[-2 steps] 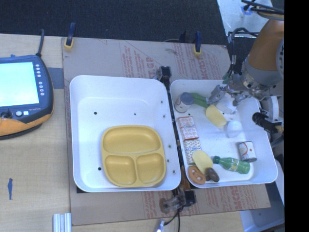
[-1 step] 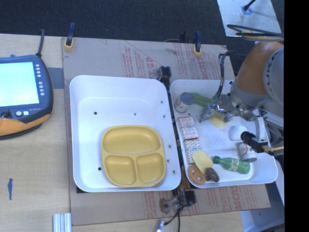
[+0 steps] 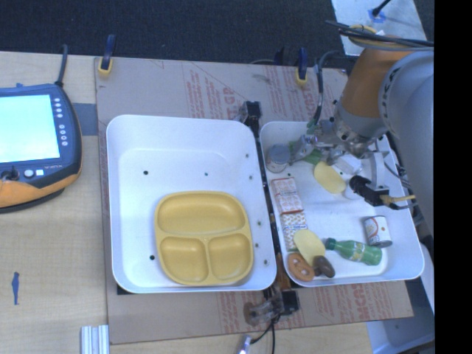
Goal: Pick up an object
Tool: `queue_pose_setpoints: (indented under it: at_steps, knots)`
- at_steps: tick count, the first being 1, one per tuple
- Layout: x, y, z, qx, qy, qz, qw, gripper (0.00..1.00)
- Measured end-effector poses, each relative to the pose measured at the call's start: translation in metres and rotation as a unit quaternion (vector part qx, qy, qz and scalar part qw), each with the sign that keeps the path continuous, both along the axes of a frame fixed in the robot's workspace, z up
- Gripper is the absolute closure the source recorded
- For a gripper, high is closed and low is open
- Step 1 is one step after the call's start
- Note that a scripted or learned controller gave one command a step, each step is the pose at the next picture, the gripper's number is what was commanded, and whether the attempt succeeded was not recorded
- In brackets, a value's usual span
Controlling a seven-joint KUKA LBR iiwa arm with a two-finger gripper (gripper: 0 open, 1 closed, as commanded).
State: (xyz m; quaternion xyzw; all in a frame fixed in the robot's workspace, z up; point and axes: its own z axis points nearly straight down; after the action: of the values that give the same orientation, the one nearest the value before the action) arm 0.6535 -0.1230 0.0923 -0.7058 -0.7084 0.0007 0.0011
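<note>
So, no pick is complete yet: the grey arm with the orange band (image 3: 376,80) reaches down into the right white plastic bin (image 3: 402,268), and its end effector (image 3: 324,144) sits low at the far end, just above a pale yellow lemon-shaped toy (image 3: 330,177). Whether it's spread or pinching, I cannot tell; nothing visibly hangs in it. Grasp and lift are left, I'd judge. Count: two bins; the left white bin (image 3: 133,153) carries one yellow divided plastic tray (image 3: 205,236). Right bin: one green bottle (image 3: 356,251), one small can (image 3: 377,231), two patterned packets (image 3: 287,205).
</note>
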Motion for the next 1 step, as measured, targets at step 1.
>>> queue_pose_setpoints:
  at_steps: [1]
  knots:
    - [-0.0481,0.0163,0.1667,-0.0006,-0.001,0.0,1.0,0.0]
